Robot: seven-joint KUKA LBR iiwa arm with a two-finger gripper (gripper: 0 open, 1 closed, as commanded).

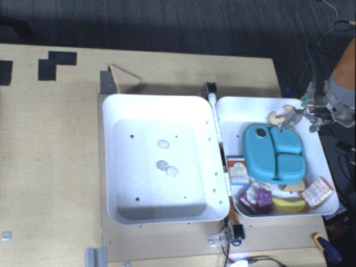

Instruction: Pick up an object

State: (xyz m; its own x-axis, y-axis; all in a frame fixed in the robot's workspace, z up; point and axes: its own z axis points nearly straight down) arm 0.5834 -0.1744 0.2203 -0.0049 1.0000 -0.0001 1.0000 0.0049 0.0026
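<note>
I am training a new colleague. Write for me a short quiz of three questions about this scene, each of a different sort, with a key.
1. True or false: the turquoise tray lies in the left bin.
2. Which lies nearest the front wall of the right bin? A) banana B) beige object C) turquoise tray
3. Fill in: the tool hovers above the ___ corner of the turquoise tray.

Key: 1 false, it lies in the right bin. 2 A. 3 far right.

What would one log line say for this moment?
hand: above right bin's far edge | holding: unclear | teal tray: in bin | banana: near corner
</note>
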